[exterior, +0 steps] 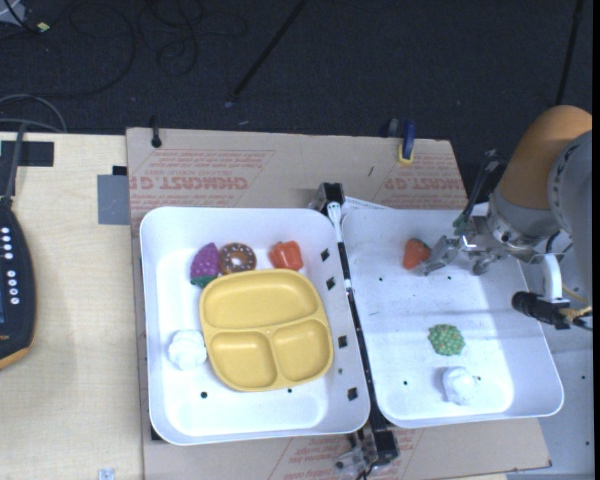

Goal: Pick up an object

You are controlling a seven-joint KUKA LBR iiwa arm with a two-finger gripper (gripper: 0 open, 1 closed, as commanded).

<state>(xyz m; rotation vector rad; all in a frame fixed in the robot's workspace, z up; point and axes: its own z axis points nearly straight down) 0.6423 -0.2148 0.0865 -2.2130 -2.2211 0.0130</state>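
Note:
In the right bin (500,298), a small orange-red food toy (416,254) lies near the far left part. My gripper (446,258) sits low, just to the right of that toy, close to it or touching it; I cannot tell which. Nothing is visibly held. A green knobbly toy (446,340) lies nearer the front of the same bin, and a white lumpy toy (458,384) sits just in front of it. The grey arm with its orange band (545,163) comes in from the right.
The left bin (165,268) holds a yellow divided plate (265,328), purple grapes (205,263), a chocolate doughnut (237,258), an orange-red toy (287,256) and a white toy (187,348). A black divider (345,298) runs between the bins. A pendant (0,288) lies far left.

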